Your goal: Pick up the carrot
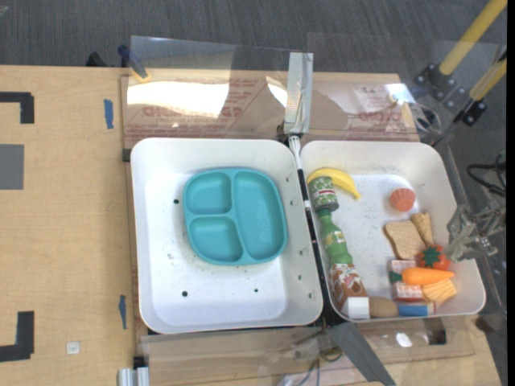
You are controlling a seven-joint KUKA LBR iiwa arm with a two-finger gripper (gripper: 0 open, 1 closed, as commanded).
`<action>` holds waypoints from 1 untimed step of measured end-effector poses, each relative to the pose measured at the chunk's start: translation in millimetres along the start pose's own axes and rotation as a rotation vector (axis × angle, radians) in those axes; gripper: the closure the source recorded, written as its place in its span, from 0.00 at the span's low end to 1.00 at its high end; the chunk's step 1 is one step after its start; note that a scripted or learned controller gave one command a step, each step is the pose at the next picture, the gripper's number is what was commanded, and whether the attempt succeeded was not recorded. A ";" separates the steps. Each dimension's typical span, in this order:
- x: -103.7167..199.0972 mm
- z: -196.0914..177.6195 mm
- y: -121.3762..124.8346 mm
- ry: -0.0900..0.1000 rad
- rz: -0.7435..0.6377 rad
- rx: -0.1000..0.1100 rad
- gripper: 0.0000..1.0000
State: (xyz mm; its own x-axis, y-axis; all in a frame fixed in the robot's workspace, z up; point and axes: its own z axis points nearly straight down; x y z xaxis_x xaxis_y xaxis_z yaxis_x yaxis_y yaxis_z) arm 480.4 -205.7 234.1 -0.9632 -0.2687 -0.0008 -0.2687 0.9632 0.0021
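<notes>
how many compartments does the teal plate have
3. The teal plate sits in the left bin: one small section at upper left, one at lower left, and one long section down its right side.

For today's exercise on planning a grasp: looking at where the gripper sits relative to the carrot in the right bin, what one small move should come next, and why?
Probably a short move toward the bin's near edge and inward, to centre over the carrot. The gripper sits at the right bin's right rim, just beyond the carrot and apart from it, with bread alongside.
</notes>
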 end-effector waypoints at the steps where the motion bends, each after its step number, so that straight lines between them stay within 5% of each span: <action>1: -16.5 -135.9 -23.1 -0.012 -0.045 0.011 1.00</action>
State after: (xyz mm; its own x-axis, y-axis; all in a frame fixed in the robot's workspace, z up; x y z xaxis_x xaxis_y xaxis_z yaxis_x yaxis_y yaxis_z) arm 502.6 -223.8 370.0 -0.9500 -0.3119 -0.0127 -0.3118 0.9501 -0.0097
